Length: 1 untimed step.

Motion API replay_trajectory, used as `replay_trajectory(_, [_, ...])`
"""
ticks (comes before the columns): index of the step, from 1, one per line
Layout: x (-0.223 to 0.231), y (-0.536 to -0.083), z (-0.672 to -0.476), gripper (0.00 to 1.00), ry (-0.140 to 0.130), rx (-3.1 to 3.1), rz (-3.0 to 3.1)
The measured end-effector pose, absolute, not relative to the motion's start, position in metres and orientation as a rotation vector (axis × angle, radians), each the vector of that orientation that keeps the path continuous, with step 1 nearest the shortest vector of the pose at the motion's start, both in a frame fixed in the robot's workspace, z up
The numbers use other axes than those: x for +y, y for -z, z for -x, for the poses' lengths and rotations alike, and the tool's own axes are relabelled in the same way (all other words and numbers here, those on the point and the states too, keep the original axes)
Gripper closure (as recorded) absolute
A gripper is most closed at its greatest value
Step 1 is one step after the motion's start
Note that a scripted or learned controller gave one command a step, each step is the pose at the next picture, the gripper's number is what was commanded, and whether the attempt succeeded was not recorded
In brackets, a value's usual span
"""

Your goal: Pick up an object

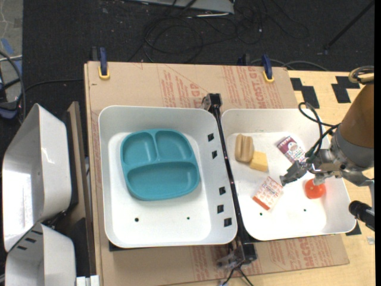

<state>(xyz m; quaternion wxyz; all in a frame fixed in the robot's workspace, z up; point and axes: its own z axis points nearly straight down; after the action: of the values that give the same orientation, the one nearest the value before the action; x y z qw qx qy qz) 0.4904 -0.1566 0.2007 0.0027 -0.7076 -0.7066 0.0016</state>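
Note:
The right bin [309, 225] holds several small items. A tan bread-like piece [243, 147] lies beside a yellow wedge [259, 161]. A purple and white packet [290, 148] lies further right, and a red and white packet [268, 193] sits near the bin's middle. A red-orange round object [315, 188] rests at the right side. My gripper [288, 178] reaches in from the right and hangs low over the bin. It sits between the red and white packet and the red-orange object, pointing down-left. Nothing shows in its grasp.
The left bin [113, 219] holds a teal divided plate [159, 163]. A black divider [225, 171] runs between the bins. The orange-banded arm [360, 124] stands over the right bin's right rim. White containers [36, 165] sit off the bench to the left.

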Motion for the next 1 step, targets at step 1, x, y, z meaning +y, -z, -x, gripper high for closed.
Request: replay_trajectory(1, [-0.1557, -0.1416, -0.4809, 0.0, -0.004, -2.215, 2.22])
